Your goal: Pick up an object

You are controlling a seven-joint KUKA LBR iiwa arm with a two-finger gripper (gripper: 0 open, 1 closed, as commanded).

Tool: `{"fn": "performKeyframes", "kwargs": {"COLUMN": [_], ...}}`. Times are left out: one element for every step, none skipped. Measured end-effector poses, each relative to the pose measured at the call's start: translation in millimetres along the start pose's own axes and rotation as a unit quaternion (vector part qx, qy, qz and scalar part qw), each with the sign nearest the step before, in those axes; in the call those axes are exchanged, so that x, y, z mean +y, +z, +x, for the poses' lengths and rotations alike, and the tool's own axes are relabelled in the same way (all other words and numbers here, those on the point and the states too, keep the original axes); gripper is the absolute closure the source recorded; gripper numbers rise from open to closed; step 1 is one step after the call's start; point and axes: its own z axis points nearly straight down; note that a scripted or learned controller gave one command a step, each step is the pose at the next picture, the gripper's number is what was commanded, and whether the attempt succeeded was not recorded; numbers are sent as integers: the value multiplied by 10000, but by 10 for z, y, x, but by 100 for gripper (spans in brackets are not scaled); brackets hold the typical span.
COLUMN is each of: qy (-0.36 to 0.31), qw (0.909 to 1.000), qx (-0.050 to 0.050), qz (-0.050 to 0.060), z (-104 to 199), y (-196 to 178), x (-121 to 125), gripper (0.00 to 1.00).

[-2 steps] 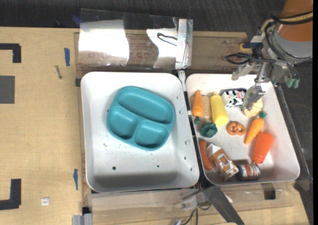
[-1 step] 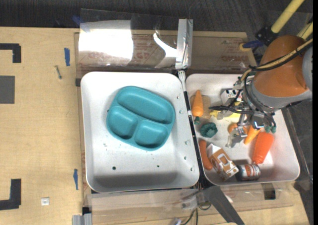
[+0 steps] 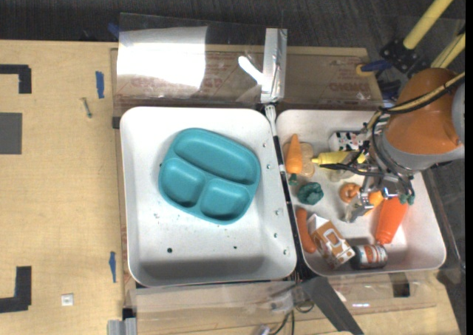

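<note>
My gripper (image 3: 367, 199) hangs low over the middle of the right bin (image 3: 432, 248), below the arm's orange band (image 3: 423, 128). It sits between a small orange ball (image 3: 347, 193) on its left and an orange carrot (image 3: 390, 220) on its right, very close to both. Other toys lie around it: a yellow banana-like piece (image 3: 332, 157), an orange piece (image 3: 294, 154) by the bin's left wall, a green lump (image 3: 310, 193), a red-orange stick (image 3: 303, 230), a small printed box (image 3: 332, 244) and a can (image 3: 370, 254). The wrist partly hides a black-and-white item (image 3: 344, 137).
The left bin (image 3: 140, 237) bears a teal divided plate (image 3: 209, 174). A clear plastic panel (image 3: 192, 67) and a metal bracket (image 3: 273, 67) stand behind the bins. Yellow poles (image 3: 436, 4) rise at the back right. Wooden bench surface (image 3: 52, 200) extends to the left.
</note>
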Motion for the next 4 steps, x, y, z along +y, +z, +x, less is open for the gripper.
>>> {"fn": "performKeyframes", "kwargs": {"qy": [-178,-193,304,677], "qw": [9998,9998,9995,9977], "qx": [-8,-74,-26,25], "qz": [8,22,13,-9], "z": [304,257,-167,-981], "y": [-4,-138,-1702,-1445], "x": [-27,-18,-142,213], "gripper": [0,100,100,100]}}
